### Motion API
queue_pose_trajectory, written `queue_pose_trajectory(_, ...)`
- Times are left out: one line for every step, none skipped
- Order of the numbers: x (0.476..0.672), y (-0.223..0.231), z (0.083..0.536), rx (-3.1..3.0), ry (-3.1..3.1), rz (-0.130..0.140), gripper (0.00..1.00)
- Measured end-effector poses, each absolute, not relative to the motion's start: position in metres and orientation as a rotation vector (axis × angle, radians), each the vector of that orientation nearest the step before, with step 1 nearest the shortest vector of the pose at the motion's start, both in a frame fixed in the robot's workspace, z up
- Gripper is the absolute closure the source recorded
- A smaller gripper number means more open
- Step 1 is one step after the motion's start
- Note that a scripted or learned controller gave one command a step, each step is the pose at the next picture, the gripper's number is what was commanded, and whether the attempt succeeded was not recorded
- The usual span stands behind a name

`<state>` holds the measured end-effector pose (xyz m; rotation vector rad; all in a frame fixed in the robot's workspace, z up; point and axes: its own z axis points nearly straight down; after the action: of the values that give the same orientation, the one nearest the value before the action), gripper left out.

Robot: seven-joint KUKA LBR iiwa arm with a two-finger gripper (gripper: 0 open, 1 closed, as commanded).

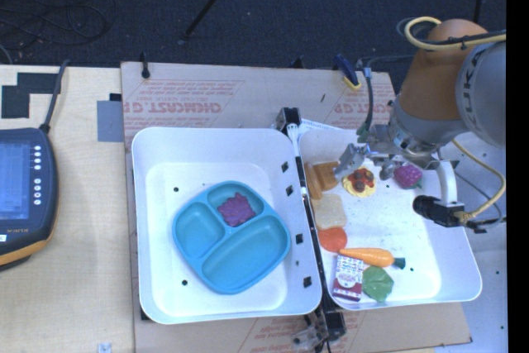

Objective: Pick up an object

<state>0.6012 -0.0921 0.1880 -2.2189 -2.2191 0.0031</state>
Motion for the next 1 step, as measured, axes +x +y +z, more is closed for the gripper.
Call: queue_pose_trajectory(0.6362, -0.0946, 0.101, -2.223, -2.216, 0.008, 0.0)
